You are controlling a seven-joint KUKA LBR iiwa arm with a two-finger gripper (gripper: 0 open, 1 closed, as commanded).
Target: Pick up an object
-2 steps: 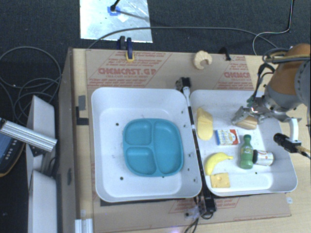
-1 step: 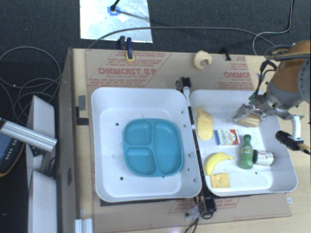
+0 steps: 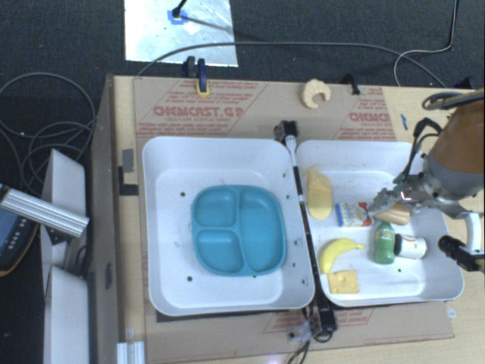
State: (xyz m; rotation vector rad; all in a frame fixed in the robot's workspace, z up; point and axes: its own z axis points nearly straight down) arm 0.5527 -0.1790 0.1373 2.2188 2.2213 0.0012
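- Brown cardboard-covered bench (image 3: 227,112) stands on dark carpet (image 3: 61,29), cables trailing.
- Left shallow white bin (image 3: 163,165) holds a blue divided plastic plate (image 3: 238,230).
- Right shallow white bin (image 3: 439,279) holds a yellow banana (image 3: 337,252) and green bottle (image 3: 384,244).
- Two-finger gripper (image 3: 386,201) hangs over this bin; its opening cannot be told.

A blue divided plate (image 3: 238,230) lay in the left bin (image 3: 163,165). In the right bin (image 3: 447,283), the gripper (image 3: 383,200) hung low beside a small carton (image 3: 353,214), near a green bottle (image 3: 384,243), banana (image 3: 337,252) and what looked like a cheese wedge (image 3: 344,282).
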